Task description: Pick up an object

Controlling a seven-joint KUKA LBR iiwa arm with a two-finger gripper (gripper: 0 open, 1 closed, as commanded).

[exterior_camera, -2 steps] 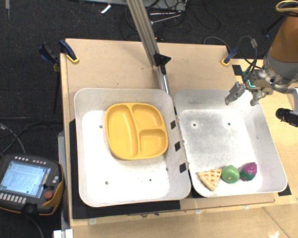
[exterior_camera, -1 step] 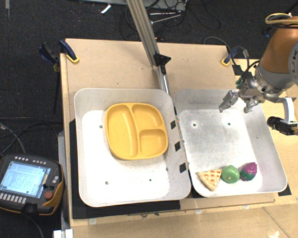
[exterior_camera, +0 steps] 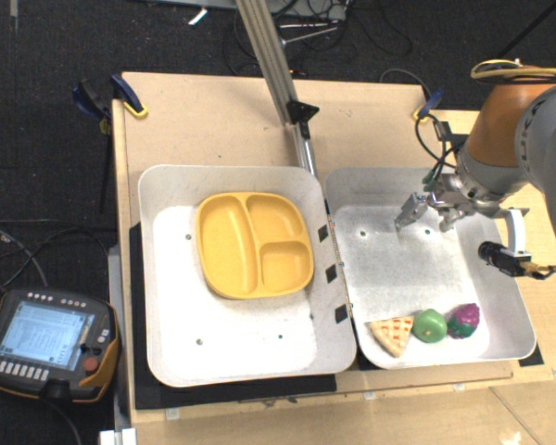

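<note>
The tool was seen over the far part of the right bin, w/ its fingers spread apart and nothing between them. The only candidates for pickup were grouped at that bin's near edge: a wedge-shaped toy slice, a green apple-like toy and a purple toy, set in a row and touching or nearly so, well apart from the tool. The main risk was judged to be the crowding: a descent on the middle item could be blocked by its neighbours, or two items could be nudged w/o either being caught. The round toys were likely to roll or squirt out if clamped off-centre. The closeness to the bin wall was another hazard, since a finger might be landed on the rim. The yellow divided plate in the left bin was probably too wide and flat for a grasp.
</note>
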